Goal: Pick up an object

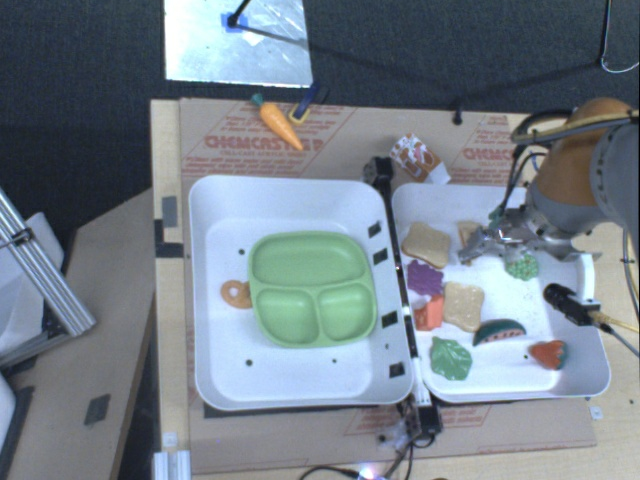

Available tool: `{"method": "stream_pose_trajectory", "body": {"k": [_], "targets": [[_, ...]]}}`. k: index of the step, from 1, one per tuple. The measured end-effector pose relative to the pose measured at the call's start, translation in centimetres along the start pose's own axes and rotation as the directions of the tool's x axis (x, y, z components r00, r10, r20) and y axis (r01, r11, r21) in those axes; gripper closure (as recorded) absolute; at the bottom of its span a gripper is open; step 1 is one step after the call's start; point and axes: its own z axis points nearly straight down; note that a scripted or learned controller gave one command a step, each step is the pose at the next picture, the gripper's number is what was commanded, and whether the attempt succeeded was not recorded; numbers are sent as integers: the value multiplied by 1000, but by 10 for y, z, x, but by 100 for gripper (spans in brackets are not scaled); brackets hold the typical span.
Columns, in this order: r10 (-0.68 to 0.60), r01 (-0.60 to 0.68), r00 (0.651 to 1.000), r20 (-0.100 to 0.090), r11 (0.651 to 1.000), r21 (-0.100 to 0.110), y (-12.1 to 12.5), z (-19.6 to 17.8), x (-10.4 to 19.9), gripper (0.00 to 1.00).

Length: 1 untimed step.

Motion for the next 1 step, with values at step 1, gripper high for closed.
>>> {"method": "stream_pose_trajectory", "body": {"k": [1], "targets": [[0, 0, 1000, 1, 1000, -3, 1, -11, 0, 100]]}}
